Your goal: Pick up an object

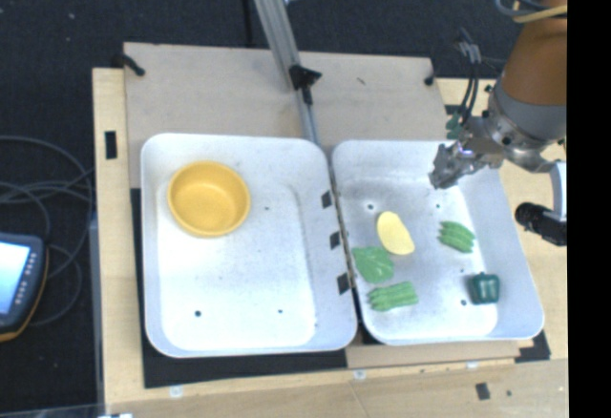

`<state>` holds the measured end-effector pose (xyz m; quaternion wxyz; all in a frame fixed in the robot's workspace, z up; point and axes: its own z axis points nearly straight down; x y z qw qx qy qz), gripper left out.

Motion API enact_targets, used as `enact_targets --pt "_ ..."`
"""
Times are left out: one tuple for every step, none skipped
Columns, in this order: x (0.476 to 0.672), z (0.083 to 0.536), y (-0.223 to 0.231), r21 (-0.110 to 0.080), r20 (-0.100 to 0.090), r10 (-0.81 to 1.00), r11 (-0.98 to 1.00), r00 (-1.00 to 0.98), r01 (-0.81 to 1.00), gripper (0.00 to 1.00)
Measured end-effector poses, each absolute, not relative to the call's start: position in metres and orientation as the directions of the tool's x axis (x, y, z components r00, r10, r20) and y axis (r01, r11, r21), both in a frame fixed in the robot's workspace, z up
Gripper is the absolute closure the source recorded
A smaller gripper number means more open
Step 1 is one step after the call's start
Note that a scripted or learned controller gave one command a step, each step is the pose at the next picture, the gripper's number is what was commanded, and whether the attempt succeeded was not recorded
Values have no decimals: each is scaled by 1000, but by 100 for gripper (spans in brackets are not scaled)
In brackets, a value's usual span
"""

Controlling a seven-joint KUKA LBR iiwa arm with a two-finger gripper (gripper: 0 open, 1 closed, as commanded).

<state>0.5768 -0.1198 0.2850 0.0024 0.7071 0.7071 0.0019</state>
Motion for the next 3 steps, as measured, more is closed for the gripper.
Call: enact_targets --pt "576 272 -61 0 1 1000 4 -4 1000 100" --pt "572 256 -5 0 1 1000 4 -4 1000 100" --pt "561 244 49 0 1 1000 4 -4 1000 100"
